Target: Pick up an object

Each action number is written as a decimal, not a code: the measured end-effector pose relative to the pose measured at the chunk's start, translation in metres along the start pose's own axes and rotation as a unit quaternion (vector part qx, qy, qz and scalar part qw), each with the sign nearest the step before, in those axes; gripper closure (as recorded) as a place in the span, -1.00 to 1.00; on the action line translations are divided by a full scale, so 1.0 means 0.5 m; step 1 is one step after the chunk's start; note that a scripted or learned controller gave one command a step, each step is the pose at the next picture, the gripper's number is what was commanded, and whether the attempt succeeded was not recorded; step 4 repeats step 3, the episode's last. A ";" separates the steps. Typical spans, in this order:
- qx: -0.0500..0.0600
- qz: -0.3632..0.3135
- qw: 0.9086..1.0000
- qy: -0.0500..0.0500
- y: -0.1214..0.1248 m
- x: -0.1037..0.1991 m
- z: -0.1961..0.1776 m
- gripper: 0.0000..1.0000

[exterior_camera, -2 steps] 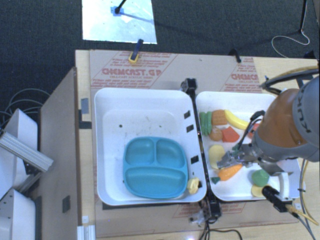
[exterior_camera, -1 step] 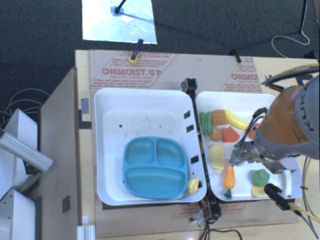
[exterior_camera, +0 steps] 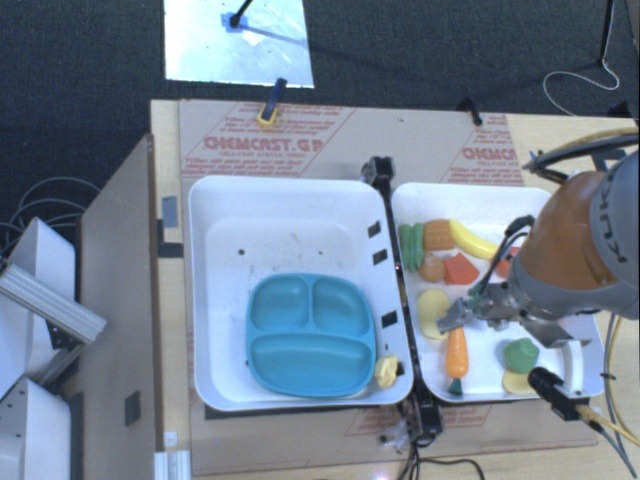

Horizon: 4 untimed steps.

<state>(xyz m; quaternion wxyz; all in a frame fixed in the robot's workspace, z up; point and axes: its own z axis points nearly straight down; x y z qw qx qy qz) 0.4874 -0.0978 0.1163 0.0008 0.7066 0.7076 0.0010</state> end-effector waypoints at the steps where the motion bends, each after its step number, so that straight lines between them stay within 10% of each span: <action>1: 0.002 -0.001 1.000 0.000 -0.002 0.031 0.067 -1.00; 2: -0.001 -0.001 1.000 -0.001 0.001 0.027 0.042 1.00; 3: -0.007 -0.006 1.000 0.001 0.164 0.177 -0.148 1.00; 4: -0.007 -0.006 1.000 0.001 0.164 0.177 -0.148 1.00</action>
